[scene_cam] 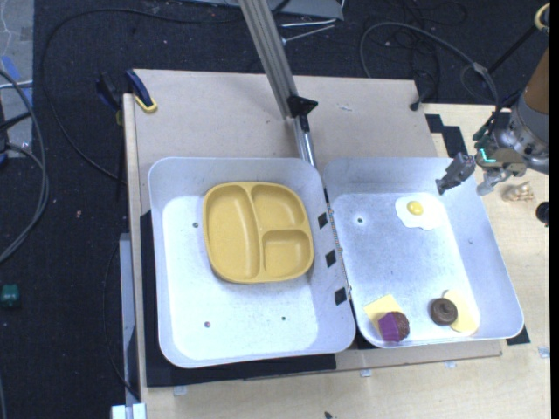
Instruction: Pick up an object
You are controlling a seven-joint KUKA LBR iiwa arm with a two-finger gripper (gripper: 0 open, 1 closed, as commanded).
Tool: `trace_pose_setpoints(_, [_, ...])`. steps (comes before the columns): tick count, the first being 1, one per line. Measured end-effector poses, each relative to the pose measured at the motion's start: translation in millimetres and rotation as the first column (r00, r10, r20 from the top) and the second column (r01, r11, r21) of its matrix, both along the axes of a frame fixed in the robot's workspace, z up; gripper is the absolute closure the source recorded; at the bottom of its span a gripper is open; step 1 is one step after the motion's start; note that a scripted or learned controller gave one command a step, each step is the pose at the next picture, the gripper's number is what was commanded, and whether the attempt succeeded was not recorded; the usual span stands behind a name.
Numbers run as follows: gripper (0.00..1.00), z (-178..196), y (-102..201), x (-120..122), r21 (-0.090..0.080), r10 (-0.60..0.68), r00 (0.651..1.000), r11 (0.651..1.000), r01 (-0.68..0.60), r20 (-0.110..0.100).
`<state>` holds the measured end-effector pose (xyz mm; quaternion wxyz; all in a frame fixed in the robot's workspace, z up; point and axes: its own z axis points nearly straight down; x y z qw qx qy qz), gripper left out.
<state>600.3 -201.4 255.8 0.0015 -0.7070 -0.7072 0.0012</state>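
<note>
A toy fried egg [417,212] lies near the far edge of the right bin [393,260]. At that bin's near edge, a purple ball-like piece [393,326] rests against a flat yellow slab [379,307]. A brown ring-shaped piece [444,312] sits on another yellow piece [465,318] close by. My gripper [473,178] hangs over the right bin's far right corner, up and to the right of the egg. It is open, its two dark fingers spread, and nothing is between them.
A yellow divided plate [258,231] lies in the left bin [183,321]. A slanted metal pole [272,46] reaches down to the seam between the bins. A small tan item [521,193] sits on the bench beside the right bin.
</note>
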Motion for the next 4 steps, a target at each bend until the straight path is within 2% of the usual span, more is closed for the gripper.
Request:
trace_pose_setpoints(1, [0.0,2,0,1,-0.001,0.001,1.0,1.0,-0.001,0.004])
trace_pose_setpoints(2, [0.0,-59,4,6,0.0,0.001,1.0,1.0,-0.001,0.001])
trace_pose_setpoints(4, [0.0,-157,12,11,-0.001,0.0,1.0,1.0,0.0,0.003])
